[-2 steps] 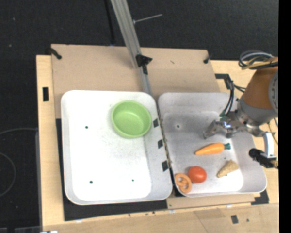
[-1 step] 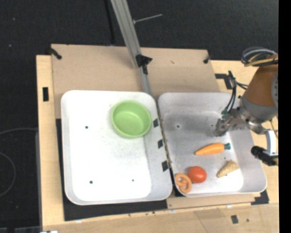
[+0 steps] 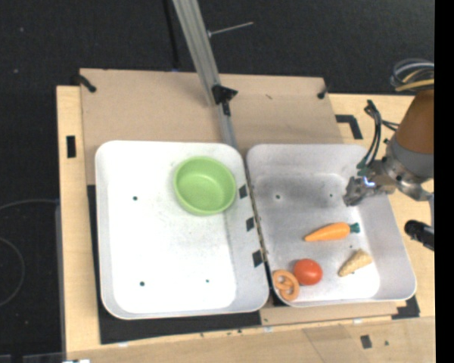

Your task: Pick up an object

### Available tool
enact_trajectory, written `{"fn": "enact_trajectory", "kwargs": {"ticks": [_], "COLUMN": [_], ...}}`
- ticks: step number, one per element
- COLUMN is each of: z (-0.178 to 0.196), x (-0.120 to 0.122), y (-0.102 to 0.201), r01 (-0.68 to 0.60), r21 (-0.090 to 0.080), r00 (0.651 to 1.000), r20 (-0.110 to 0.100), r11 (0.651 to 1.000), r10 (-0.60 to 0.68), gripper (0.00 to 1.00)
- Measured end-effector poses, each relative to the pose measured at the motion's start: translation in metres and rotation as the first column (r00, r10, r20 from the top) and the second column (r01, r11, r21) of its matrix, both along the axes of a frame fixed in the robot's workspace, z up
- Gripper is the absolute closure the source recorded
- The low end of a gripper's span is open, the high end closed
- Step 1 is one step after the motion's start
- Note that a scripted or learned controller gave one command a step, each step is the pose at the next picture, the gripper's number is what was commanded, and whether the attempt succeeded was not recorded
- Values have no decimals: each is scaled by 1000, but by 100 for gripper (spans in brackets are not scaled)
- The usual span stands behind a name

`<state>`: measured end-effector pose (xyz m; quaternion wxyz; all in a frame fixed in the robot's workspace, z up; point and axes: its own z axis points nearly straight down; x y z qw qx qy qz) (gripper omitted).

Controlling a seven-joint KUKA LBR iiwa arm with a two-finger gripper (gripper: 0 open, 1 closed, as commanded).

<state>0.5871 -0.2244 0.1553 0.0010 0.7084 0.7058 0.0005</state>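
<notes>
Carrot (image 3: pixel 330 232), tomato (image 3: pixel 308 271), pretzel (image 3: pixel 285 284), wedge (image 3: pixel 355 263) – one each; gripper (image 3: pixel 355 190) state unclear

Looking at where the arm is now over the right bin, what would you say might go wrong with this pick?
1. The gripper hangs above the carrot, apart from it; a straight descent may meet bare bin floor.
2. The carrot is tapered and could roll or slip.
3. The tomato and pretzel touch near the right bin wall, so picking one may nudge the other.
</notes>
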Motion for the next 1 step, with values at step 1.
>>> {"fn": "enact_trajectory", "kwargs": {"ticks": [1], "z": [50], "x": [-5], "y": [7], "r01": [-7], "r21": [0], "r00": [1000], "r20": [0], "r11": [1000], "r10": [7], "gripper": [100]}}
